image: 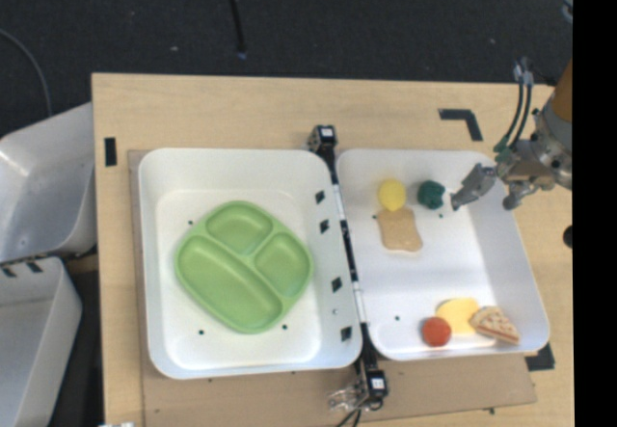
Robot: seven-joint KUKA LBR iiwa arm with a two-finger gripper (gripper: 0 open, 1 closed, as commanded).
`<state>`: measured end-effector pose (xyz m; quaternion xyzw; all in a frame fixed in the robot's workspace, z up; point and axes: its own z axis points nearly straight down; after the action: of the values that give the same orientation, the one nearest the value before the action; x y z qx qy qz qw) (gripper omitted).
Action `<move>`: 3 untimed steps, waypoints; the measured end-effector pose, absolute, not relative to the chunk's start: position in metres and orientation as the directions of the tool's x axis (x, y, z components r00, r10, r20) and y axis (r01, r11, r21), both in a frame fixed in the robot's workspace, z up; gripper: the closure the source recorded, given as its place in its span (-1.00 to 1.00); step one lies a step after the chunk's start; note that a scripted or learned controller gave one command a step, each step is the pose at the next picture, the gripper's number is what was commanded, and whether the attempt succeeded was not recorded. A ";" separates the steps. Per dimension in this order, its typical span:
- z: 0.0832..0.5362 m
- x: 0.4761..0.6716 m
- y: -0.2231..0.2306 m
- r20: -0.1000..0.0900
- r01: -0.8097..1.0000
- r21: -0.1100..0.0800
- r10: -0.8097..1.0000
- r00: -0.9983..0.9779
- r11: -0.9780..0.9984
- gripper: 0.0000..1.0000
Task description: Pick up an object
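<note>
The gripper (pixel 482 186) hangs over the upper right part of the right bin (pixel 511 252), coming in from the right side. One grey finger points toward the left, but the picture is too small there, so I cannot tell if the fingers are spread or pressed together. Nothing is seen between them.

The nearest thing is the dark green object (pixel 431 193), just beside the tip of the gripper, on its left. I judge this is the likely target. It looks like a small toy vegetable, rounded and lumpy, probably light and stiff plastic. The lumps can give some hold, but a round shape may roll away if the fingers close off centre, so they should close across its middle.

Just beside it, on the left, sits the yellow ball-like toy (pixel 391 194), smooth and perhaps slippery. Under that one lies the tan flat piece (pixel 400 230), like a slice of bread; it is thin and lies flat on the floor of the bin, so it is hard to get under.

Near the lower edge are a red round toy (pixel 437 331), a yellow flat piece (pixel 458 311) and a pizza slice (pixel 496 324), close together.

The left bin (pixel 159 223) carries a green divided plate (pixel 243 266).
</note>
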<state>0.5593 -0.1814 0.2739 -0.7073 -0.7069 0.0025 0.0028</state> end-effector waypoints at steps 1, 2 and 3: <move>0.278 0.561 -0.181 -0.001 1.000 0.001 1.000 -0.002 0.002 -1.00; 0.227 0.558 -0.192 -0.001 1.000 -0.004 1.000 0.000 0.000 -1.00; 0.164 0.558 -0.196 0.000 1.000 -0.006 1.000 0.000 0.000 -1.00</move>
<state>0.5576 -0.1962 0.1640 -0.7072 -0.7070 0.0020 0.0021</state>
